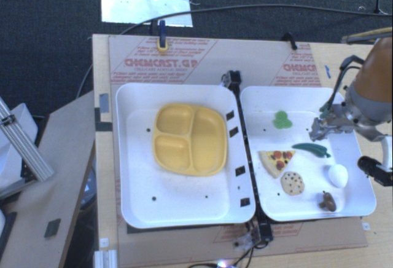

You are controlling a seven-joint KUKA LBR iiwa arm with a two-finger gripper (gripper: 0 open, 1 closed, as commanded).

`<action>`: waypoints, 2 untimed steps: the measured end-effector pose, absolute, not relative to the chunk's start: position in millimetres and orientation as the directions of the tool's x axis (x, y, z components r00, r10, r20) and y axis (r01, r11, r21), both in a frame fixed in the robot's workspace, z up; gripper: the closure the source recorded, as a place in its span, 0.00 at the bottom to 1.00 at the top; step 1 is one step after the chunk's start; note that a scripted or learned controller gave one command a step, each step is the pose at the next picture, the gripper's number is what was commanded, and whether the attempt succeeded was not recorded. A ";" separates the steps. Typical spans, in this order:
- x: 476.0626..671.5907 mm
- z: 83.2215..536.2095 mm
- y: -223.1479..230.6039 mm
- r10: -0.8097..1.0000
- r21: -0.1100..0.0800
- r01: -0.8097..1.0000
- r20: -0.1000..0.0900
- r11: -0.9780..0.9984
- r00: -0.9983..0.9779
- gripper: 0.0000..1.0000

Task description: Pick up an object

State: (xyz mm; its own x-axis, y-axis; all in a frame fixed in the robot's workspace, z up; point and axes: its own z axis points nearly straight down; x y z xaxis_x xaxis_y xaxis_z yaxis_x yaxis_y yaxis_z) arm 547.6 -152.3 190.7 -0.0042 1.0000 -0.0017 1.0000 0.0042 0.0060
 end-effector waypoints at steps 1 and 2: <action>540.1 240.8 -155.3 1.000 0.007 1.000 -0.002 0.004 -0.004 1.00; 541.6 292.3 -155.5 1.000 0.007 1.000 -0.002 0.005 -0.005 1.00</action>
